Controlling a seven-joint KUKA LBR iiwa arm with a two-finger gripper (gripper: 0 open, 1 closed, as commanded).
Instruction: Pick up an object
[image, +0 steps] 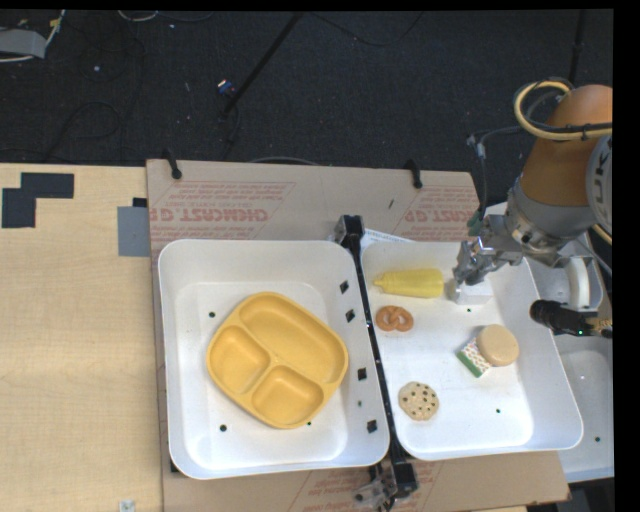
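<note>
Gripper (468, 272) seen low in right bin (520, 420), near back edge. Jaws cannot be told apart or together. Yellow corn cob (410, 283) lies just left, long side pointing at gripper.

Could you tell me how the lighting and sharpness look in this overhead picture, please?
In the camera view the light is even and soft: the white bins are bright without blown-out glare, and the yellow tray casts only a faint shadow. The cookie and pretzel look slightly soft, and the gripper is a little blurred. The floor above is dark.
</note>
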